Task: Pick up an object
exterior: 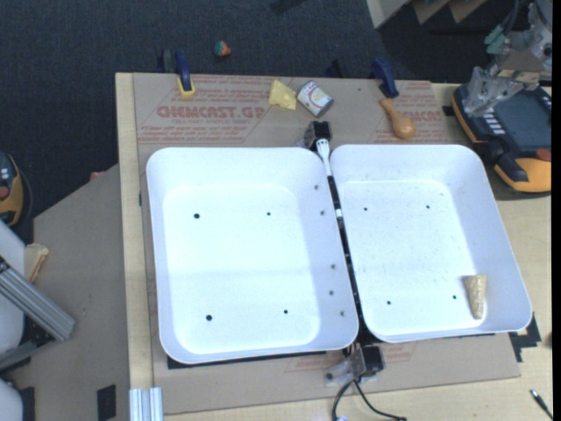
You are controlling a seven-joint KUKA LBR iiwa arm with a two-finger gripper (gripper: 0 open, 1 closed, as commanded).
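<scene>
A small beige cone-shaped object [475, 296] lies in the right bin [412, 244], against its near right corner. The left bin [237, 253] shows bare white floor with a few dark dots. Beyond the right bin's far right corner, a grey metal part with wires, which looks like my gripper [487, 86], hangs over the bench edge, well away from the cone. Its shape is too unclear to read.
On the cardboard behind the bins lie a yellow piece [282, 95], a small white box [314, 98] and an orange-brown handle [399, 121]. Blue clamps [183, 74] [383, 75] hold the board. A black and orange device [513, 143] sits at the right.
</scene>
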